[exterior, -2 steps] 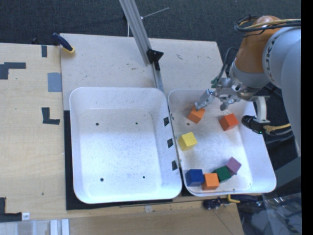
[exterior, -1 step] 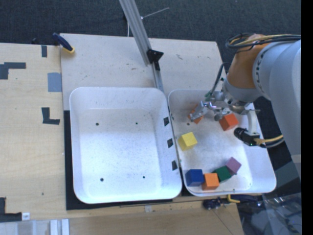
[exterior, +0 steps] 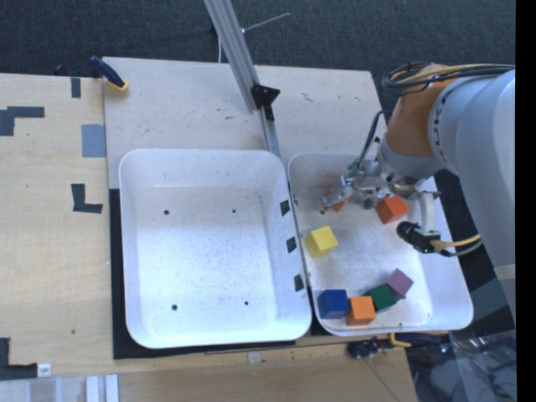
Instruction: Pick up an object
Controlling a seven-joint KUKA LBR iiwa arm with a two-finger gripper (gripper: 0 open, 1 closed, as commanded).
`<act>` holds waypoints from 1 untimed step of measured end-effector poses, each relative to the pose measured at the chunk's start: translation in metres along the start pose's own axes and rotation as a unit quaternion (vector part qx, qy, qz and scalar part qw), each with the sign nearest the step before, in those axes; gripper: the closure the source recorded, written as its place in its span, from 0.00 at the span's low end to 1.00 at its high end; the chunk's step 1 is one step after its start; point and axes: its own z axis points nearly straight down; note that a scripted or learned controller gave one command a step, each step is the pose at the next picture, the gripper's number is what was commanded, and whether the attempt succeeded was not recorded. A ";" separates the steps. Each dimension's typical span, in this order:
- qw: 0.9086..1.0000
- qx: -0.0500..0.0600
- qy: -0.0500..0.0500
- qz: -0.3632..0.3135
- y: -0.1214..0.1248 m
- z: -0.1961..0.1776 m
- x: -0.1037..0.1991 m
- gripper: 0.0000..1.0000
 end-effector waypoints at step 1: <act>1.000 0.000 0.000 -0.001 0.000 -0.010 0.001 1.00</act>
